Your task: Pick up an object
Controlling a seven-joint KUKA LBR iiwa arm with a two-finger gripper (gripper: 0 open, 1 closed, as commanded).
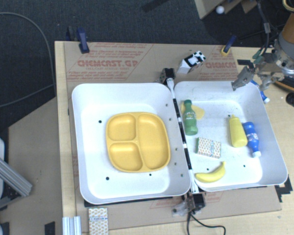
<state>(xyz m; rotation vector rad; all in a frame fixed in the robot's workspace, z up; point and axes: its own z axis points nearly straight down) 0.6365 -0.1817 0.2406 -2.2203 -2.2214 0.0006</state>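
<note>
In the camera view the gripper (252,77) hangs with fingers spread and nothing between them over the right bin's (272,173) far corner, well apart from the yellow bottle (236,131), so the approach is underway, and descending onto an object likely comes next.

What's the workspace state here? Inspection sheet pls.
Surface: cardboard-topped bench with left bin and right bin side by side.
Job's things: in right bin, green bottle, yellow bottle, blue bottle, banana, patterned packet.
Clutter: yellow divided plate in left bin; blue clamps at bench's back edge.
Grippers: gripper above right bin's far corner, holding nothing.
Cables: grey cable on floor.
Surroundings: dark carpet.
</note>
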